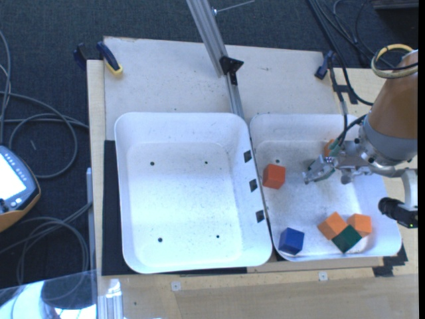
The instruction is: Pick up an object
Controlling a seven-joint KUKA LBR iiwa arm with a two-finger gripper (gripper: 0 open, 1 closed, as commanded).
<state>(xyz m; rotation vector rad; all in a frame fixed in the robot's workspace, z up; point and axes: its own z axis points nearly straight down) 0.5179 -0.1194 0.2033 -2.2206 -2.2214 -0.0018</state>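
Orange cube (273, 176) sits just left of the end effector (317, 172), same bin (300, 126), not touching. Can't tell the end effector's opening; nothing visibly gripped.

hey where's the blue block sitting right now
The blue block lies in the right bin, at its near left corner by the divider, left of the orange and green blocks and below the lone orange block.
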